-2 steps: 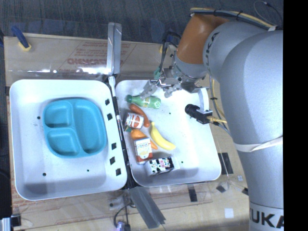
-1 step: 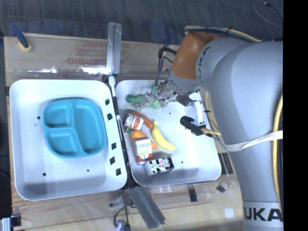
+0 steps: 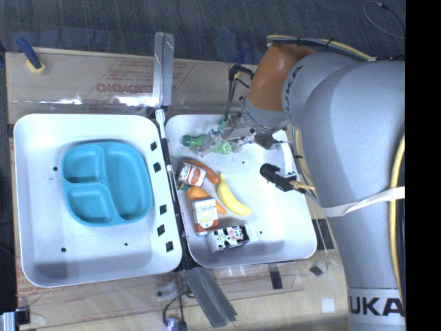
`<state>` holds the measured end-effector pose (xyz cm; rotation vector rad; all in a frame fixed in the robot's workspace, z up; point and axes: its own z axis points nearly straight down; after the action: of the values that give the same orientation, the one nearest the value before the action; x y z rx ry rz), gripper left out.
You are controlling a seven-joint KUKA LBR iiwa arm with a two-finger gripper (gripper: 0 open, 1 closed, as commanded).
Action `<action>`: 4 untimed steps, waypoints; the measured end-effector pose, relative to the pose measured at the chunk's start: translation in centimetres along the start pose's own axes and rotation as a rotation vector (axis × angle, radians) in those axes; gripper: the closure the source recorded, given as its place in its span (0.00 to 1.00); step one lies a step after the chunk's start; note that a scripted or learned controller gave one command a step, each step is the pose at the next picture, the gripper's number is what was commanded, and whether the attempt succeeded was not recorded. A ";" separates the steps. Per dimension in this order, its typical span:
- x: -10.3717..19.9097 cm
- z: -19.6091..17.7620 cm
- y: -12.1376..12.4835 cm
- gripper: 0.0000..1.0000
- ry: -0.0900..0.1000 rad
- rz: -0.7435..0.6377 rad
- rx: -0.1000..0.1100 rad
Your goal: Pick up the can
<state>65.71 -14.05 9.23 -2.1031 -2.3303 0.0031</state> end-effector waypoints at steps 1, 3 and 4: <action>-7.0 -0.1 -0.7 0.00 -0.001 -0.019 -0.003; 1.4 0.1 -8.2 0.00 0.000 -0.075 0.000; -5.1 -6.3 -8.9 0.00 0.000 -0.014 -0.002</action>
<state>57.36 -20.03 15.54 -2.0874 -2.3465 0.0013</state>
